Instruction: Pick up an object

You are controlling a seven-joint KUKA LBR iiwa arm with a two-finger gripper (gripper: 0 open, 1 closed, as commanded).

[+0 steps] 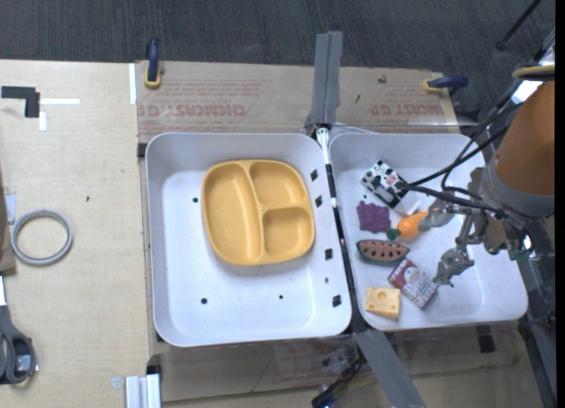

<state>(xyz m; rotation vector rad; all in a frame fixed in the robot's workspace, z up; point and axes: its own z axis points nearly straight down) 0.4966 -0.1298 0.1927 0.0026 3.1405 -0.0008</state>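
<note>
White right bin (494,305): fingers (455,262) apart over bare floor beside the packet (415,284), nothing held.

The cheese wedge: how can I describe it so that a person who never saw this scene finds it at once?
Look in the right white bin, at its near left corner. The cheese wedge lies there, just left of a small red packet and below a watermelon slice. It is the one pale yellow block with holes.
</note>
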